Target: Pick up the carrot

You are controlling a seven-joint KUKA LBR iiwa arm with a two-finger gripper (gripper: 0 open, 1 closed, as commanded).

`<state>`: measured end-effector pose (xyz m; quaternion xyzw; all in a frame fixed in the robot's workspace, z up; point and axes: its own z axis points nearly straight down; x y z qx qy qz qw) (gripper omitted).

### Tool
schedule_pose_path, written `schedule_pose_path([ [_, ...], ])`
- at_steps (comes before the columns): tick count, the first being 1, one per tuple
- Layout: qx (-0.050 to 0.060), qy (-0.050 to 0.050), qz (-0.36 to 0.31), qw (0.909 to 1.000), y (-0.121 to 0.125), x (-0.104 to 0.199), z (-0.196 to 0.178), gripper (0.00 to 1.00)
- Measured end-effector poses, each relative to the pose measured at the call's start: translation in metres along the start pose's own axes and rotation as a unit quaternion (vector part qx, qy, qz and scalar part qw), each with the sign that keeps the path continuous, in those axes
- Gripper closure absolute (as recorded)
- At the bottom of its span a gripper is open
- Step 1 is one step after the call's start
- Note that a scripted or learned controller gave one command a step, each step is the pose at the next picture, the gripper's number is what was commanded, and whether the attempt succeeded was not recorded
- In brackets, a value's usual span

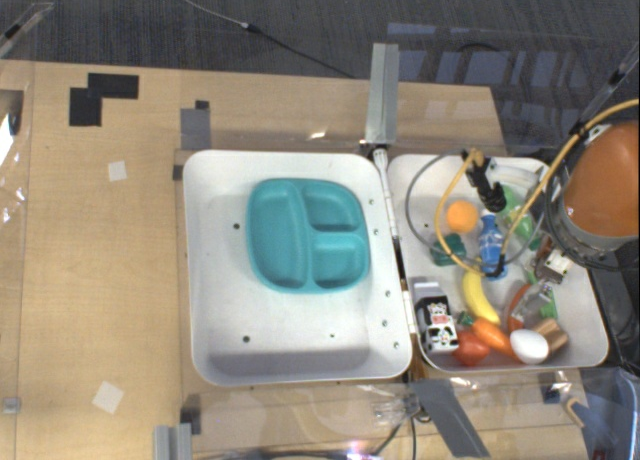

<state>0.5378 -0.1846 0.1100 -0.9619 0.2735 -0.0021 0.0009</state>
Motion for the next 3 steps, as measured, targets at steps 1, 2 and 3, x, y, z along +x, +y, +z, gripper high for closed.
schedule_pose_path([
  [1,0.0,0.0,-0.057,0.9984,-0.048,-0.001,0.023,0.0],
  [2,0.001,0.002,-0.112,0.9937,-0.117,-0.009,0.022,0.0],
  [3,0.0,0.001,-0.178,0.9841,-0.129,0.015,0.023,0.0],
])
